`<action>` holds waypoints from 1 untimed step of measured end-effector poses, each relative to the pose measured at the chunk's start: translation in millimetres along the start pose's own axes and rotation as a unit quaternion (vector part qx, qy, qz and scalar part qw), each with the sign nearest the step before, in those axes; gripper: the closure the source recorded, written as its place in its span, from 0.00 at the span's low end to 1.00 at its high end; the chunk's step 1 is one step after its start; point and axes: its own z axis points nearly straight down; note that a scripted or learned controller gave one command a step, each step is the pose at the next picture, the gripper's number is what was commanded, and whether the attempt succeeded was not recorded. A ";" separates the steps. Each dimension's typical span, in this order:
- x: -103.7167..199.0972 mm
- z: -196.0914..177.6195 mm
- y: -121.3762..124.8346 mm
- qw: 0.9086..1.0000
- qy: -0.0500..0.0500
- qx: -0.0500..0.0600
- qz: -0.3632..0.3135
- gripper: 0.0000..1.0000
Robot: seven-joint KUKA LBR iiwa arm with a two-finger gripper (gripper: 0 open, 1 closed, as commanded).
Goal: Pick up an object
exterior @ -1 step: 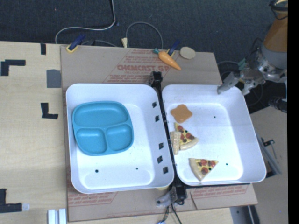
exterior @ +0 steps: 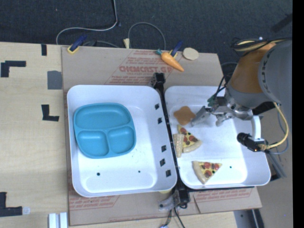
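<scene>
**Brown toast piece lies just left of the claw**

The brown toast piece [exterior: 184, 114] rests on the floor of the right bin [exterior: 237, 175], near the divider between the two bins and toward the bin's upper half. The claw [exterior: 202, 118] hangs just beside it, on its right, with the arm [exterior: 259, 80] reaching in from that side. Whether the claw's tips are spread or pressed together I cannot tell; nothing shows pinched in them.

The toast looks flat and roughly square, with no clear long axis, so the approach direction probably matters little; a short shift leftward and down would likely bring the claw over it.

Two pizza slices lie lower in the same bin: one [exterior: 186, 141] just below the toast, another [exterior: 205, 169] near the front wall, both farther from the claw. A blue tray [exterior: 104, 129] sits in the left bin [exterior: 118, 182].
</scene>
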 end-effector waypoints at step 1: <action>56.2 32.7 58.3 1.000 -0.002 -0.007 -0.002 0.00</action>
